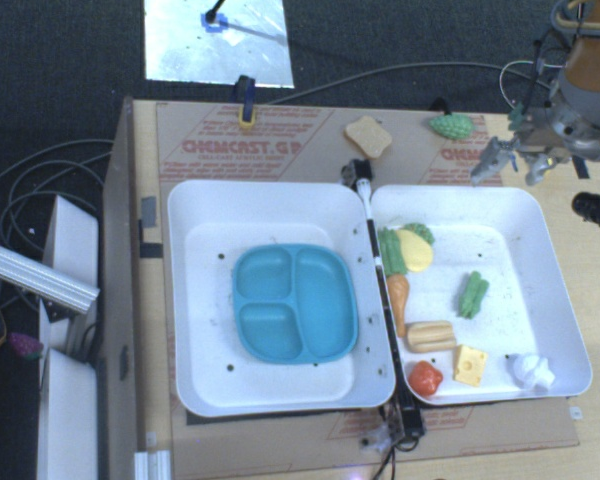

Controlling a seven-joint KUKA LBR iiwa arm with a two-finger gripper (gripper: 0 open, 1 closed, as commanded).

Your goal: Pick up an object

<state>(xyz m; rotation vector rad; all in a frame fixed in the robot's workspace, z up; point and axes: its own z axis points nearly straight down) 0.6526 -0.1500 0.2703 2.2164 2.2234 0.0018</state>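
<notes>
Gripper [510, 163] held open and empty above the far right corner of the right bin [540, 230].

Its fingers are seen spread apart with nothing between them, seemingly poised before a descent. The toy foods are gathered inside that bin: a green bean pod [472, 294] near its middle, a carrot [397, 295] against its left wall, a cheese wedge [470, 365] toward its near edge.
</notes>
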